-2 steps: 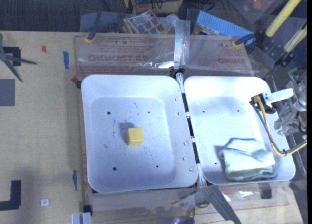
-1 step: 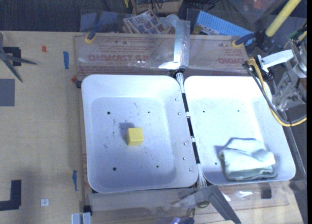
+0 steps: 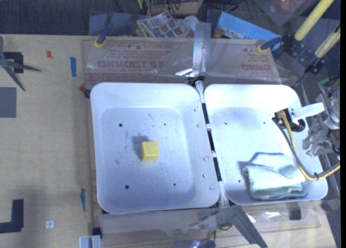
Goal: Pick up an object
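- Nearest the camera, a crumpled pale, whitish-green cloth [image 3: 273,181] lies in the lower right corner of the right shallow white bin [image 3: 238,112], against its near wall.
- A small yellow foam-like cube [image 3: 150,151] sits alone near the middle of the left shallow white bin [image 3: 108,101], resting flat on the floor of that bin.
- The hand [image 3: 319,133] of the grey arm hangs at the far right edge of the right bin, above the rim and just beside the cloth's right end; nothing can be seen between its parts, and whether it is open or closed cannot be told.
- A yellow cable [image 3: 296,149] loops from the hand's bracket down over the right bin.
- The cube is well apart from the hand, across the seam between the bins, to the left.
- The light wooden worktop [image 3: 43,149] stretches to the left of the bins.
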`<state>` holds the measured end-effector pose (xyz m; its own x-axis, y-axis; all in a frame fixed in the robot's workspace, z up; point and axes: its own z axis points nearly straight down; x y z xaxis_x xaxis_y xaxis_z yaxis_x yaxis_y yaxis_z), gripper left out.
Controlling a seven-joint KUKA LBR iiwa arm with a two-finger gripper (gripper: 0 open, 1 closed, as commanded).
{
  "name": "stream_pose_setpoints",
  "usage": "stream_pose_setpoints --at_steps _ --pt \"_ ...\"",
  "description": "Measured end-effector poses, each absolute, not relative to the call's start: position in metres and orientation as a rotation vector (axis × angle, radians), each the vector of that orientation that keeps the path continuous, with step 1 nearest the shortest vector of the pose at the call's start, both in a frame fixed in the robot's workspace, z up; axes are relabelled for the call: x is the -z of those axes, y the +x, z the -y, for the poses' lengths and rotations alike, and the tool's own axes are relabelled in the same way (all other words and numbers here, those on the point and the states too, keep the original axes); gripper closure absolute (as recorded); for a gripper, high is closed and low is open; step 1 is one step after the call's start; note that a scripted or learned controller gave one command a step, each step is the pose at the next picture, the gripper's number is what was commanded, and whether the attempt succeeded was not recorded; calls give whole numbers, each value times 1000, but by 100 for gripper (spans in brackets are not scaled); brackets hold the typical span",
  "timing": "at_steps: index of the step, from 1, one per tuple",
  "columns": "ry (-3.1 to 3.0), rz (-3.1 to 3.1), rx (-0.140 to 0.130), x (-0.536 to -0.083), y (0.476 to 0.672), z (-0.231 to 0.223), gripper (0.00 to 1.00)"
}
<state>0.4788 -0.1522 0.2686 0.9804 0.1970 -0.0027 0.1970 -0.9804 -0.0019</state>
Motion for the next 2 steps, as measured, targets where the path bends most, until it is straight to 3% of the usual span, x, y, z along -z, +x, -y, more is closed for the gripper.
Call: stream_pose_setpoints --at_steps 1,2 --pt "-3110 428 -5 -256 480 92 100" --pt "-3111 431 -2 -354 547 63 100"
